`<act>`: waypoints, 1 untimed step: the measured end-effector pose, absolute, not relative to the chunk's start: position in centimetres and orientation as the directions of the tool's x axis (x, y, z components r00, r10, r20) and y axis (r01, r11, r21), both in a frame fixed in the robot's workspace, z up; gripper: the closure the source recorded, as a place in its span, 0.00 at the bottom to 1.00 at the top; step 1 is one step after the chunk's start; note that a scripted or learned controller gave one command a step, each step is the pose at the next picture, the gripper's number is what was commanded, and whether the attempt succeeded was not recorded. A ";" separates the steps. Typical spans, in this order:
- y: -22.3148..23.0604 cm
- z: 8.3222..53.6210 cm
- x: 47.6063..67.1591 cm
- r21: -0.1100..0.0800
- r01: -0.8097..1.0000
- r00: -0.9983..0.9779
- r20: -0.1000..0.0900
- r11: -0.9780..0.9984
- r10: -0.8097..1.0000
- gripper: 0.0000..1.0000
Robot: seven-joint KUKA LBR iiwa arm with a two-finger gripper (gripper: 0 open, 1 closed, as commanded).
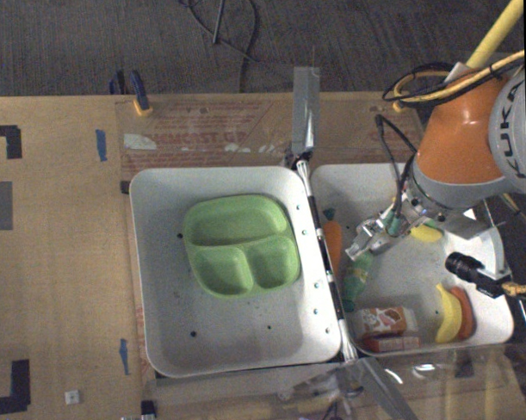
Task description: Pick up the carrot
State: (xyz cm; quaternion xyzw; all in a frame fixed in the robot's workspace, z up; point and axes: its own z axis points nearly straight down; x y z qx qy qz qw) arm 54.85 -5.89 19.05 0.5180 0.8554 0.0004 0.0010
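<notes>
End effector (365,243) hovers just right of carrot (333,244) (right bin).

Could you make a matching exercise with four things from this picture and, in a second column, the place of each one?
Things:
1. green plastic divided plate
2. orange carrot
3. yellow banana
4. small red and white box

Places:
A. right bin, along its left wall
B. left bin, near the middle
C. right bin, at its front edge
D. right bin, near its front right corner

Pairs: 1-B, 2-A, 3-D, 4-C
</notes>
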 end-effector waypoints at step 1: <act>-12.1 11.1 48.5 0.003 0.918 -0.396 -0.003 0.396 0.918 0.00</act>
